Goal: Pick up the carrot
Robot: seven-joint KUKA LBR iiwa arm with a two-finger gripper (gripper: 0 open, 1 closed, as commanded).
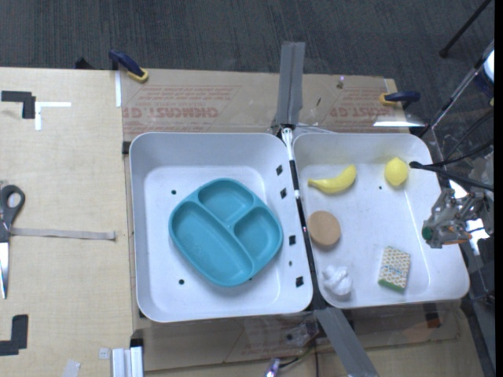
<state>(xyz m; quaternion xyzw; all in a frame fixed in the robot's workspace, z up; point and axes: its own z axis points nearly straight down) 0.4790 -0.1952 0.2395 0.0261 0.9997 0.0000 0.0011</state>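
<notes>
My gripper (446,225) hangs over the right rim of the right bin (440,285), at mid height of the view. It is small and cluttered with cables. A small dark green bit (431,232) sits at its left side; I cannot tell what it is. The things nearest to it in the bin are a yellow lemon (396,172) up and to the left and a green and yellow patterned block (394,269) down and to the left.
The right bin also holds a banana (334,181), a round tan disc (324,228) and a white lump (338,280). A blue divided plate (226,232) lies in the left bin (149,210). Scissors (8,226) lie on the bench at far left.
</notes>
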